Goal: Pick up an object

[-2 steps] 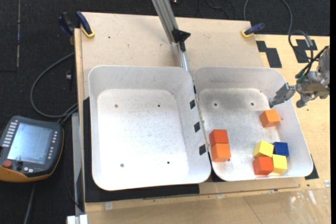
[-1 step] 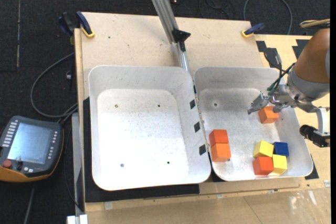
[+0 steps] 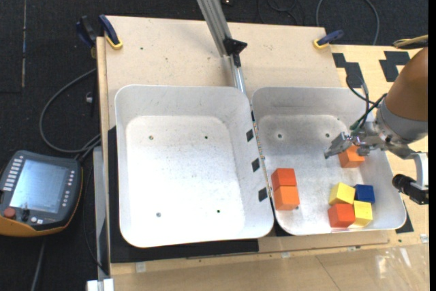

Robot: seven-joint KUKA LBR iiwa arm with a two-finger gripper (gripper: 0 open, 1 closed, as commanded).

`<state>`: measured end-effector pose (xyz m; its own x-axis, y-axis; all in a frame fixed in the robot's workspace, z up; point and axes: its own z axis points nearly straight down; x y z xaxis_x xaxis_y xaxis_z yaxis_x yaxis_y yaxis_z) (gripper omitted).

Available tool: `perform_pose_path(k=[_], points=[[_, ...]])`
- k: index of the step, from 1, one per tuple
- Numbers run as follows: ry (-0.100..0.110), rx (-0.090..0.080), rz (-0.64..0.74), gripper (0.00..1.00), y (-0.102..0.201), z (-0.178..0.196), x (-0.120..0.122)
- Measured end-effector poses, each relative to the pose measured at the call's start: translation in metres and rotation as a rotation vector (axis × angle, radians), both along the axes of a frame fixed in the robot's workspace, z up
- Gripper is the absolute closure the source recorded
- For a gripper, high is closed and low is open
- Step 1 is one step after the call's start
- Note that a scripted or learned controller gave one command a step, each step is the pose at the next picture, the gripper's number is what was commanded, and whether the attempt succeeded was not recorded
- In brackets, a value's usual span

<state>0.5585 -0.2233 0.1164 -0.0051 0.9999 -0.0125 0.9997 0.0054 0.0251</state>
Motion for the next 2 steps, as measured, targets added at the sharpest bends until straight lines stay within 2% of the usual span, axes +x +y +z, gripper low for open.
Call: perform_pose_path(k=[1,2], points=[[-0.001,0.001,-0.002,0.0,0.0,0.0,-0.001],[0.013,0.008,0.0,0.0,0.007,0.106,0.06]])
